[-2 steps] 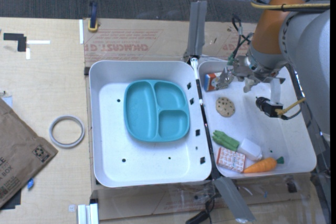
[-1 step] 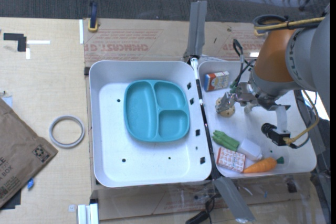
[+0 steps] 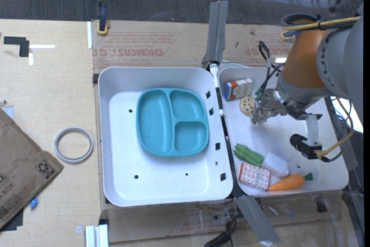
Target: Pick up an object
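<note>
My gripper hangs over the upper middle of the right bin, right beside a round tan cookie. A small red and white carton lies just up and left of the cookie. Toward the bin's front lie a green pea pod, a white block, a red and white patterned box and an orange carrot. I see nothing between the gripper's tips.
The left bin holds a teal divided plate. A grey tape ring and a brown cardboard piece lie on the bench at left. A metal divider post stands between the bins at the back.
</note>
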Motion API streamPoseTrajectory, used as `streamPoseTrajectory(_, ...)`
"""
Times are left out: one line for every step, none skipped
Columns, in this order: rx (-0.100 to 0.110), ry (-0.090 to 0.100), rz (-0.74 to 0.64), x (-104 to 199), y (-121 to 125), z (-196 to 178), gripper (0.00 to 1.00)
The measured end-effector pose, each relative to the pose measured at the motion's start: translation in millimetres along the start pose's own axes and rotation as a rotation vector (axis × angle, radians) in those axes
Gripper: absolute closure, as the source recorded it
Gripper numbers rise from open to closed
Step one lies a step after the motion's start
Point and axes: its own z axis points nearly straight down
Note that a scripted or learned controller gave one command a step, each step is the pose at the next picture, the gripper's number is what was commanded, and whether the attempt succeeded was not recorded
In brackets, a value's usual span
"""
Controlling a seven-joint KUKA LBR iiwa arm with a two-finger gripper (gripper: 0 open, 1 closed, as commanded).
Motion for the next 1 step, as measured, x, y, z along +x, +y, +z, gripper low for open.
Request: streamPoseTrajectory(0.000, 0.000, 0.000, 0.0, 0.0, -0.1, 0.00)
